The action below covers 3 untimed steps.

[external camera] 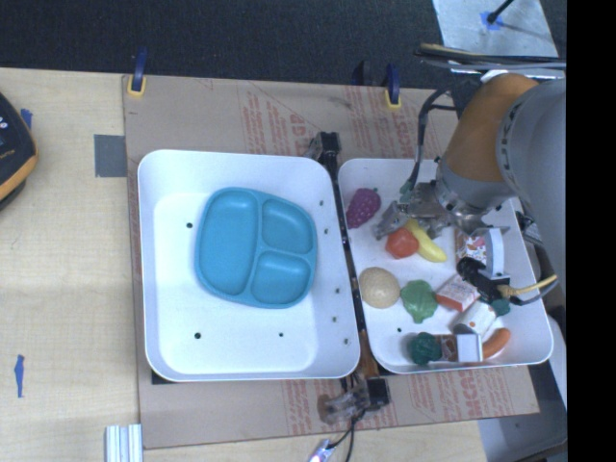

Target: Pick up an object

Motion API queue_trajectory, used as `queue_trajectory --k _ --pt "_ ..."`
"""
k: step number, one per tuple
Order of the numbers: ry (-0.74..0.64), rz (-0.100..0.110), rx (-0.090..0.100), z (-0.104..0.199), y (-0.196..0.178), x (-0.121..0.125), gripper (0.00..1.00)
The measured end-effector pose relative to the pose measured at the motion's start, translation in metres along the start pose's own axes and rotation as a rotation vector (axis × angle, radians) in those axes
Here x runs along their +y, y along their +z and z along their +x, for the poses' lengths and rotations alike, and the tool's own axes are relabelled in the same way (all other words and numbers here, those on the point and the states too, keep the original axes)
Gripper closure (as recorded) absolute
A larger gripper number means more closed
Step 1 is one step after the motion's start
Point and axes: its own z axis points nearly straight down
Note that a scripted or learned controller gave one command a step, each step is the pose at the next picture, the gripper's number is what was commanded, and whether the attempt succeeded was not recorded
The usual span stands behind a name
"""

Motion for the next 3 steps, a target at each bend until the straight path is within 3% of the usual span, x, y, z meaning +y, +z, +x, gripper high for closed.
queue_trajectory --k 1,2,3 --pt "0.002 0.002 0.0 0.0 0.0 -0.028 0.0" --pt "-0.001 -0.001 0.0 0.0 -0.013 -0.027 1.0" --pt "0.002 0.0 0.002 0.083 -0.101 -0.016 1.0"
